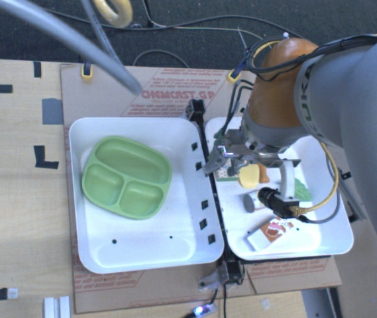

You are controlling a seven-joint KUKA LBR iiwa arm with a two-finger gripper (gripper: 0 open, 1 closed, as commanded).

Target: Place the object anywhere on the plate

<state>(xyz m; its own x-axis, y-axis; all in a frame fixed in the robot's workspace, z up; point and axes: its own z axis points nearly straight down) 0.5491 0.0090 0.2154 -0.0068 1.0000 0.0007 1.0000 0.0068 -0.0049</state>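
Hand (244, 167) low over right bin (327, 244), grip state: cannot tell. Yellow object (249, 175) just beneath it, among clutter. Looks light, smooth, maybe slippery; you want pinch across its middle. Green plate (127, 176) waits in left bin (142, 257).

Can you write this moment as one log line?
arm: over right bin | pincer: near yellow object | green plate: left bin, bare

A green plate (127, 177) with three sections lies in the left bin (138, 247). The grey arm (307, 98) reaches over the right bin (321, 240), its hand (246, 167) low among small items: a yellow piece (248, 175), a small grey piece (248, 204) and a red-and-white packet (272, 232) near the front.
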